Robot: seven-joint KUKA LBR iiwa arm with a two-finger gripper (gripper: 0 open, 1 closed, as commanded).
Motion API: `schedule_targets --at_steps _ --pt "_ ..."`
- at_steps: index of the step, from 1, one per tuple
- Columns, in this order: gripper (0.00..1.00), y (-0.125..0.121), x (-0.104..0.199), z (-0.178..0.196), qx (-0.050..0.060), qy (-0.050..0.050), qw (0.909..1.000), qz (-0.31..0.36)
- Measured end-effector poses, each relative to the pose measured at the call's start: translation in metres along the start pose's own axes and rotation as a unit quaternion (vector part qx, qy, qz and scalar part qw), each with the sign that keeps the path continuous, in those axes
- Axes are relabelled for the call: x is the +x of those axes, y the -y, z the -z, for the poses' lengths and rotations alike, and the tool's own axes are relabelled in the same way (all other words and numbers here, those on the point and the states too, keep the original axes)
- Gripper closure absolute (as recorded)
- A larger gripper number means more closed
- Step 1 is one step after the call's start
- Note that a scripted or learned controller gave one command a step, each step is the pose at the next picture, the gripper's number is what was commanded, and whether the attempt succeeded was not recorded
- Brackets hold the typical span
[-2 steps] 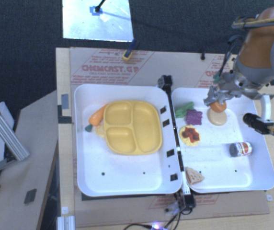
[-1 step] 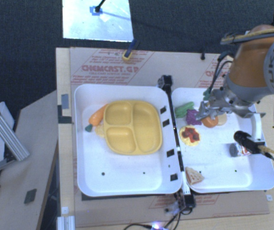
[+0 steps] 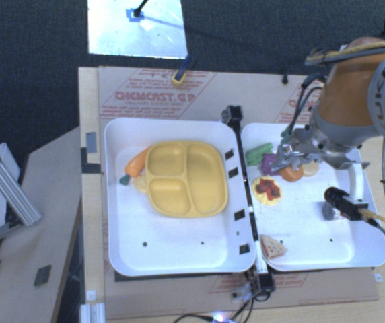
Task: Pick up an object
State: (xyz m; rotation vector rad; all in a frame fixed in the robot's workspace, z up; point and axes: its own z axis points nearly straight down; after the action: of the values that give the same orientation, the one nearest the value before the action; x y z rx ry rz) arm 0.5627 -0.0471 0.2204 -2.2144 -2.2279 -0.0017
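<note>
- Two shallow white bins [image 3: 179,264]; the left carries a yellow divided plastic tray [image 3: 182,178] and an orange toy carrot [image 3: 137,161];
- the metal two-finger gripper [image 3: 285,160] hangs over the right bin's purple toy [image 3: 269,163]; clenched or released, I cannot tell.

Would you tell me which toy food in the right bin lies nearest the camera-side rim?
The sandwich wedge, alone in the right bin's near left corner; the other foods cluster by the gripper.

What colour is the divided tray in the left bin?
Yellow; the divided tray shows clearly in the camera view.
</note>
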Motion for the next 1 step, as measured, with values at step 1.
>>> schedule_targets --at_steps 1 --pt "1.0 0.0064 0.0012 0.0145 -0.001 0.0 1.0 0.0"
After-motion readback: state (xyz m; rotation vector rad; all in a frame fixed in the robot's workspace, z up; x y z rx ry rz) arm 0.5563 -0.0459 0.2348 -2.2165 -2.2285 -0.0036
